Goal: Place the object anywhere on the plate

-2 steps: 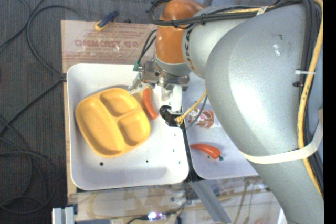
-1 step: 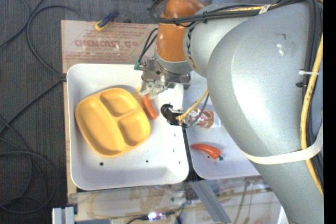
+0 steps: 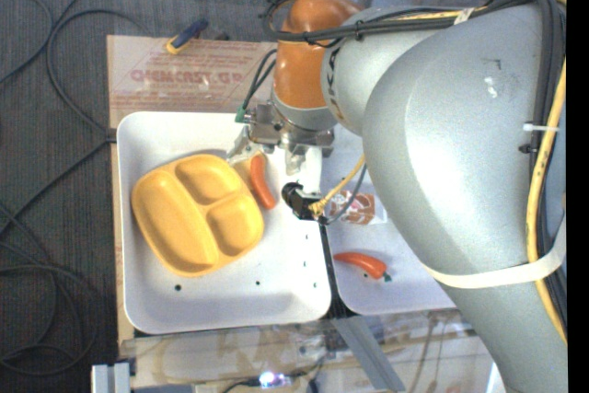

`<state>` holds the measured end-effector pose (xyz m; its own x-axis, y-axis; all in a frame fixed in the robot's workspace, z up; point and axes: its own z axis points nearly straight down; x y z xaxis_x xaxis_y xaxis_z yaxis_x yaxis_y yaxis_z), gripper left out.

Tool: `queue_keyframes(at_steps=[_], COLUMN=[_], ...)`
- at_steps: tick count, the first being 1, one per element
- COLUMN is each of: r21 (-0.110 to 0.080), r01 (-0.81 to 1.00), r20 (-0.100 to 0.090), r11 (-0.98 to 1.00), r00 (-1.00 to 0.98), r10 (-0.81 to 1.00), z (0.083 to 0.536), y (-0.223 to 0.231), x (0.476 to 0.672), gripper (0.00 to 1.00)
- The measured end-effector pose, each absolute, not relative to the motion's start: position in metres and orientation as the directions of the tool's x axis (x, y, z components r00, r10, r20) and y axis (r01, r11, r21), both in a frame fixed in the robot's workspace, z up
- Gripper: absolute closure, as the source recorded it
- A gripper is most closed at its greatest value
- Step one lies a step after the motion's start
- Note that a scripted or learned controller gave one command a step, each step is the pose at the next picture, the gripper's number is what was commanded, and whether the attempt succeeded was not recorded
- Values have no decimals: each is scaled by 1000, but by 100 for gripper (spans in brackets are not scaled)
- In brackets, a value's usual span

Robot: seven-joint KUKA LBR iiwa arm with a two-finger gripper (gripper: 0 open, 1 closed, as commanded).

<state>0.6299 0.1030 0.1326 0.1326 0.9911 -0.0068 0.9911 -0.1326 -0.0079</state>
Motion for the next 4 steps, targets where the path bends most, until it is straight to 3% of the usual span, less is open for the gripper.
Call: queue_keyframes(at_steps=[1,2,4], r21=[-6,0,-1], r01=[964,889,889], r20=[-6,-5,-6], r11=[-266,-458,-458], r00=[266,458,458], r10=[964,889,889], z=[115,230,229], y=[164,98,98], x=[637,657,657], gripper=[0,0,0])
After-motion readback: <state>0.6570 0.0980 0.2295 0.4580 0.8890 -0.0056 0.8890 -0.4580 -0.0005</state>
